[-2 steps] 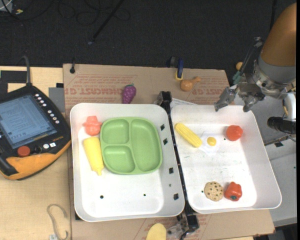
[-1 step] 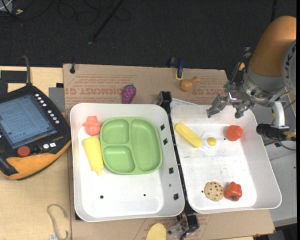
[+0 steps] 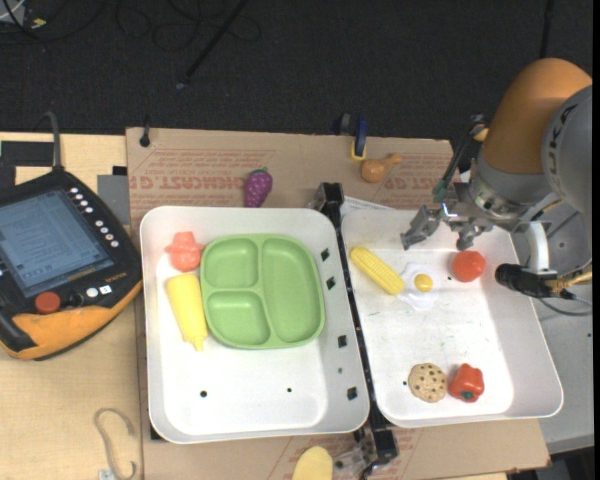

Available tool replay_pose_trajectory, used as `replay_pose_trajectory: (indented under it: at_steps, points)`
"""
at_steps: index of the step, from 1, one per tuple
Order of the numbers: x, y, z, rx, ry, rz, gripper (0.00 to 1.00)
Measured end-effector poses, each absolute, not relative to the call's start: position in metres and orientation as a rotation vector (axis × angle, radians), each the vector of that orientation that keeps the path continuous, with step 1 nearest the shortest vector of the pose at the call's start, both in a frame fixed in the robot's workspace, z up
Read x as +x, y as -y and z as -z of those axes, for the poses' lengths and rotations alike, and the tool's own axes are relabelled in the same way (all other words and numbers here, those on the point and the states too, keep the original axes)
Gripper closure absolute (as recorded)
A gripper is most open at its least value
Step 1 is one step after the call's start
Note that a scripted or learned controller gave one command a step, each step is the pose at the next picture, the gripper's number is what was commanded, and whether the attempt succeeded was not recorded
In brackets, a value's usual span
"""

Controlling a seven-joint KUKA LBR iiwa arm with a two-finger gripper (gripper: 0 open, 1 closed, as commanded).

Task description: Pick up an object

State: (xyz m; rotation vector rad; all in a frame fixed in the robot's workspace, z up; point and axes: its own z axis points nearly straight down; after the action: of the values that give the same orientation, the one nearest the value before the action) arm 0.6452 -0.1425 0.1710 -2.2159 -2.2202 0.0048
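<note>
The gripper (image 3: 446, 227) hangs spread and empty over the right bin (image 3: 525, 343) — just beside a tomato (image 3: 468, 266).

The arm (image 3: 540, 138) was cut off at 3 o'clock, its base out of frame. A yellow object (image 3: 313, 463) at 6 o'clock ran off the bottom edge, too little showing to name it. The pendant's (image 3: 50, 258) screen text at 9 o'clock was too small to read.

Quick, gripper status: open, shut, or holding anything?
Gripper: open, holding nothing, above the back of the right bin, left of the tomato.
</note>
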Motion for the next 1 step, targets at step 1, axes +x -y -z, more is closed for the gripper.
replay_pose_trajectory:
  at_steps: [1]
  points:
    - [0.6522, 0.1377, -0.1098, -2.211, 2.225, -0.005, 0.00]
